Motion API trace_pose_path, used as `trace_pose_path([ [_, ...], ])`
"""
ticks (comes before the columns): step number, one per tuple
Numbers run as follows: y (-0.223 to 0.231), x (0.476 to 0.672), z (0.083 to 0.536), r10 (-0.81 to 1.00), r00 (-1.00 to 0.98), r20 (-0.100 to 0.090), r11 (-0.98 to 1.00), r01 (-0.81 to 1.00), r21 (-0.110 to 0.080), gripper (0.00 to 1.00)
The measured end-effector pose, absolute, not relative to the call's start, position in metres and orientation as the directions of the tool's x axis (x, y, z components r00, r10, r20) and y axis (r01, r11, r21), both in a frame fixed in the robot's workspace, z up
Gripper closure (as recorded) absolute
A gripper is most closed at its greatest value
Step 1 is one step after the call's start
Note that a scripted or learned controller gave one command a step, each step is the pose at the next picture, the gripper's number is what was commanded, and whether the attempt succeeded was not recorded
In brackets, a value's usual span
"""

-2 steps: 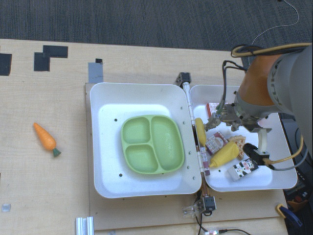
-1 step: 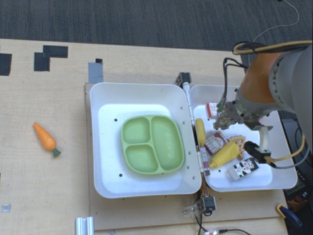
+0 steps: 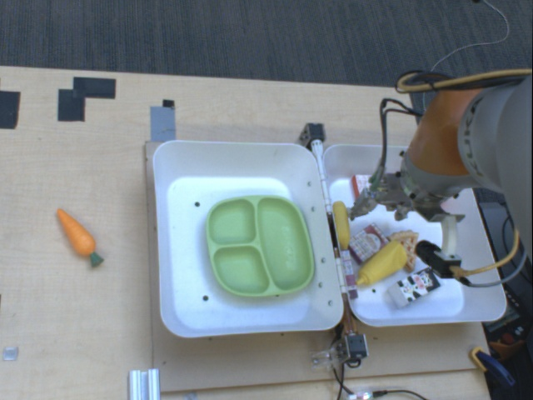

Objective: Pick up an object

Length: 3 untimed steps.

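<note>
Clutter is being viewed in the right bin (image 3: 487, 307): a yellow toy (image 3: 381, 263), a packet (image 3: 365, 243), a black-and-white piece (image 3: 414, 287). The toy is judged light, smooth and rather slippery; a hold across its narrow middle is being favoured. The arm (image 3: 466, 136) is being held bent over this bin, tool (image 3: 391, 200) low above the clutter; its state cannot be told.
</note>
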State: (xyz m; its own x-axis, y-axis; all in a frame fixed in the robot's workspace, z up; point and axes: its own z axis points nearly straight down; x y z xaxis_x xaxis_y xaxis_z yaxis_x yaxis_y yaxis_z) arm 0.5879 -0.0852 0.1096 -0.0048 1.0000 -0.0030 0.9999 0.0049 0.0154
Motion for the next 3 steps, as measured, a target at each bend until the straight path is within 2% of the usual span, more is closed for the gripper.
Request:
trace_pose_path([
  [1,-0.103,0.488,0.087,1.000,-0.001,-0.001,0.001,1.000,0.006,0.00],
  [2,-0.103,0.491,0.098,1.000,-0.002,-0.001,0.002,1.000,0.013,1.00],
  [3,-0.103,0.491,0.098,1.000,-0.003,-0.001,0.003,1.000,0.013,0.00],
])
